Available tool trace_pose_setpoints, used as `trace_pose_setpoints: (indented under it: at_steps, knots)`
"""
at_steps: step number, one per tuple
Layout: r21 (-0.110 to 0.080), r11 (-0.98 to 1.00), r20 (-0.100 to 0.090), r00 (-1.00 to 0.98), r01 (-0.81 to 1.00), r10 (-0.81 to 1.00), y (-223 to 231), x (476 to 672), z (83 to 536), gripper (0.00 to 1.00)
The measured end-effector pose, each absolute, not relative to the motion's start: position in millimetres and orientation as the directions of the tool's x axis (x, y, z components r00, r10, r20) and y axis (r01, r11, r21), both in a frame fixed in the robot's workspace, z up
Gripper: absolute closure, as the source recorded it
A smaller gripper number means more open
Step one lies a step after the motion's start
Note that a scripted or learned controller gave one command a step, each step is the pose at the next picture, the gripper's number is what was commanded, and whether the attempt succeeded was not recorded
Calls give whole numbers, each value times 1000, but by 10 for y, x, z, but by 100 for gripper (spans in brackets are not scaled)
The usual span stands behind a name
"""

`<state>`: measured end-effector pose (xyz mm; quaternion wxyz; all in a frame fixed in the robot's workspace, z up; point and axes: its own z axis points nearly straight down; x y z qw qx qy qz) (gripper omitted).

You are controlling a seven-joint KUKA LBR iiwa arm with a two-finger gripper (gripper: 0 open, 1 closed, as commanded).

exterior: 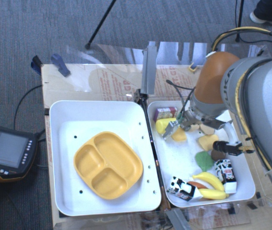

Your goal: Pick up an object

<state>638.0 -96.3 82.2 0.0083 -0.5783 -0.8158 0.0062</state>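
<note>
My gripper (175, 126) hangs low in the back left part of the right bin (249, 186). It is directly over a round yellow fruit (162, 124) and a yellow wedge (180, 136), and looks to touch them. A small maroon box (165, 112) lies just behind it. Further right lie a tan piece (207, 142), a green item (204, 161) and a brown item (217, 155). At the bin's front are a banana (207, 180), a second yellow piece (214, 194) and two cow-patterned cartons (181, 188) (225, 171).
The left bin (66, 116) holds a yellow divided plate (108, 164). A grey upright post (149, 73) stands behind the gap between the bins. The arm's orange band (212, 78) and grey body fill the right side. A teach pendant (6, 152) lies on the floor at left.
</note>
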Motion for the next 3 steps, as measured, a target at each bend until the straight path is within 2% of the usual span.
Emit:
trace_pose_setpoints:
  at_steps: [1, 2, 3]
  knots:
    - [-16, 336, 3, -336, 942, 942, -954, 6398, 925, 100]
    - [-17, 337, 4, -337, 941, 941, -953, 6396, 923, 0]
    - [-20, 340, 5, -340, 940, 940, -948, 6395, 1011, 100]
